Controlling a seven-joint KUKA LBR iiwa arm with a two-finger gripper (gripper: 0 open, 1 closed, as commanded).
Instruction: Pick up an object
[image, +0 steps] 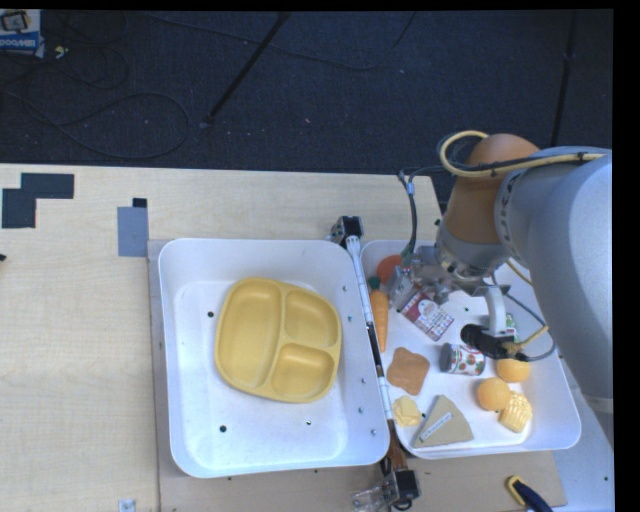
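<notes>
Your pincer (428, 287), grip state impossible to tell, hung over a light, stiff snack packet (432, 318); its flat edges suited grasping

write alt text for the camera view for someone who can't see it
A grey robot arm reaches from the right into the right bin, which holds toy foods including a carrot, a can and a cracker. The left bin holds a yellow divided tray.
</notes>
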